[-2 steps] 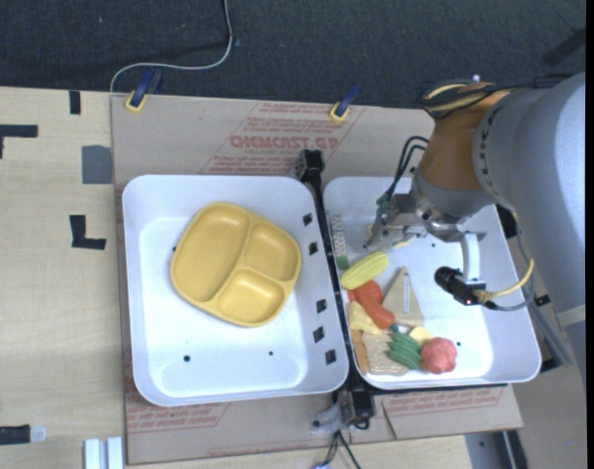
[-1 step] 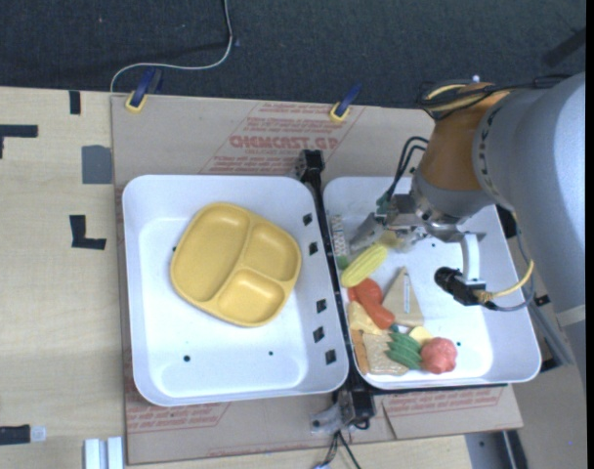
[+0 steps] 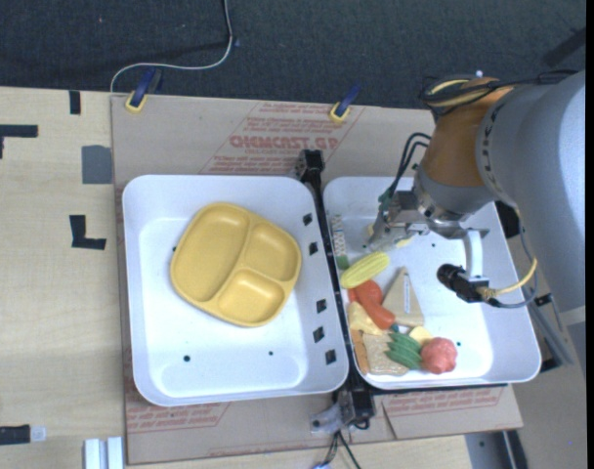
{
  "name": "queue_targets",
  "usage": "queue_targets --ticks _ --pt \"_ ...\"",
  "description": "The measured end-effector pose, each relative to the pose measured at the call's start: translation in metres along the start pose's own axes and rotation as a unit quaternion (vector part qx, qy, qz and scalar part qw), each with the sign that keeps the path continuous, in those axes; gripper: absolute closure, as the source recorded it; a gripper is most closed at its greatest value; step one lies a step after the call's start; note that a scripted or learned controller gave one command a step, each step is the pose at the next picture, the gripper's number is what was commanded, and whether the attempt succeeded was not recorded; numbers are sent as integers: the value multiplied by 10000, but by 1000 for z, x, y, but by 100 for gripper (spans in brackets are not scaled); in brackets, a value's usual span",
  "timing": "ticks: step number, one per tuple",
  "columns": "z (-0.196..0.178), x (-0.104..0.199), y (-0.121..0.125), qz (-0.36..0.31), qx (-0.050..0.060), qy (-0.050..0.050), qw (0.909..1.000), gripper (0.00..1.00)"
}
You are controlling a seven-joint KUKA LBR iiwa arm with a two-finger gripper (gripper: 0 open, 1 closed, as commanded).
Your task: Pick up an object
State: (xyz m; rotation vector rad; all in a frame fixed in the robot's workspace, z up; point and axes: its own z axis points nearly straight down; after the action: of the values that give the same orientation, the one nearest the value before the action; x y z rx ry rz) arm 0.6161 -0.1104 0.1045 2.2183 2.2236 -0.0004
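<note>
Arm reaches in from the right; gripper [image 3: 387, 231] sits low over the upper left part of the right bin [image 3: 507, 350], just above the yellow corn cob [image 3: 364, 269]. Claw state: cannot tell, too small and blurred. Toy food is piled along that bin's left and lower side: corn, a red pepper [image 3: 375, 304], a sandwich wedge [image 3: 405, 298], a green piece [image 3: 404, 349], a red tomato [image 3: 439, 355]. The left bin [image 3: 150, 360] holds a yellow divided plate [image 3: 235, 263].

Grey arm [image 3: 541, 164] with orange band, yellow cable.
</note>
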Motion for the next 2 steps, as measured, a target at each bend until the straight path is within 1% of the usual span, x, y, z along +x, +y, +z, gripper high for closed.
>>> queue_targets --ticks 1,2 --pt "0 0 0 -2 3 -1 10000 0" --pt "21 -13 1 8 11 0 10000 0"
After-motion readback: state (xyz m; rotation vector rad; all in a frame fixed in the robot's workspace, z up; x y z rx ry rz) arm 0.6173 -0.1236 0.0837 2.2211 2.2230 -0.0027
